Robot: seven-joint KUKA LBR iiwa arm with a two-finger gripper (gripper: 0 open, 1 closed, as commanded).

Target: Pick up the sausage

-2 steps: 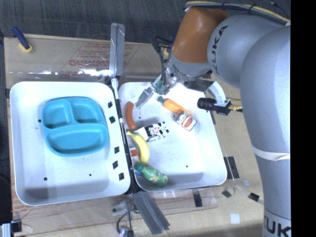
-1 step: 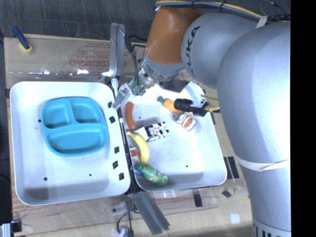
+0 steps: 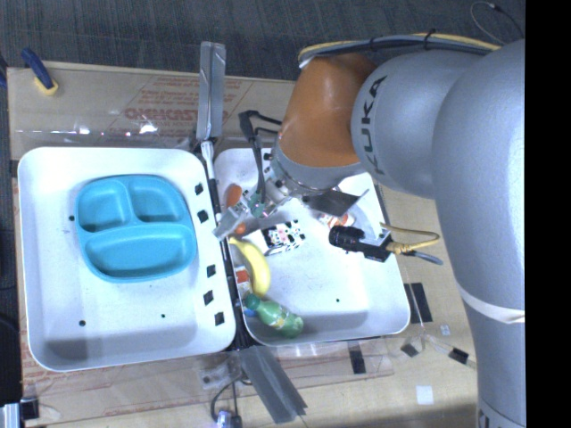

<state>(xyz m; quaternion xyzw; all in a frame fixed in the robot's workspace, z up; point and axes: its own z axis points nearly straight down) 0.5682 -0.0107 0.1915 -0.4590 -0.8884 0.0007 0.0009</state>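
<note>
The sausage [image 3: 233,191] is a small orange-red piece at the left wall of the right bin [image 3: 375,315], partly hidden by the arm. My gripper [image 3: 239,219] hangs low just in front of it, over the bin's left side and above the top end of a yellow banana [image 3: 256,266]. The grey wrist and the orange band cover the back of the bin. Nothing shows as held.
A green toy [image 3: 275,317] lies at the right bin's front, just past the banana. A small white card with dark marks [image 3: 284,236] lies mid-bin. The left bin [image 3: 53,328] holds a blue divided plate [image 3: 134,226].
</note>
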